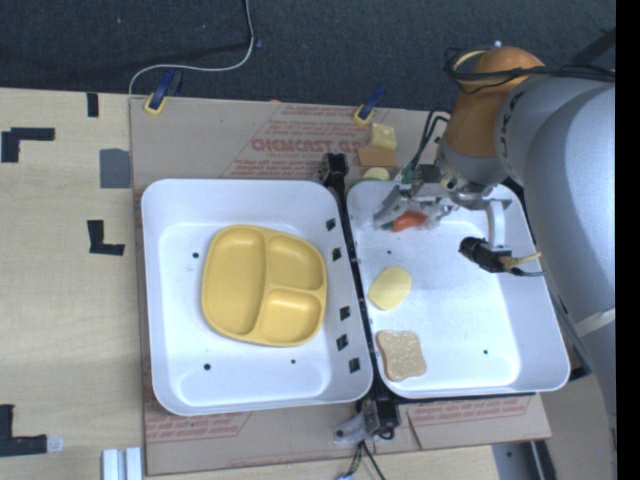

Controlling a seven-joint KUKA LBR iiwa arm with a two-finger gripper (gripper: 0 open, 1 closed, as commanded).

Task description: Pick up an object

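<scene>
The right bin (520, 358) holds a pale yellow rounded piece (390, 288) near its middle left and a slice of toast (402, 355) near its front left. At the bin's far left, a small red-orange object (406, 223) lies directly under my gripper (410, 208). The gripper hangs low over it, and its grey body hides part of the object. I cannot tell whether the two touch.
A yellow divided plate (265, 285) lies in the left bin (170, 228). Behind the bins, on the cardboard, sit a tan block (378, 155), a small yellow cube (382, 133) and a pale green piece (375, 175). The arm (570, 168) covers the right bin's far right corner.
</scene>
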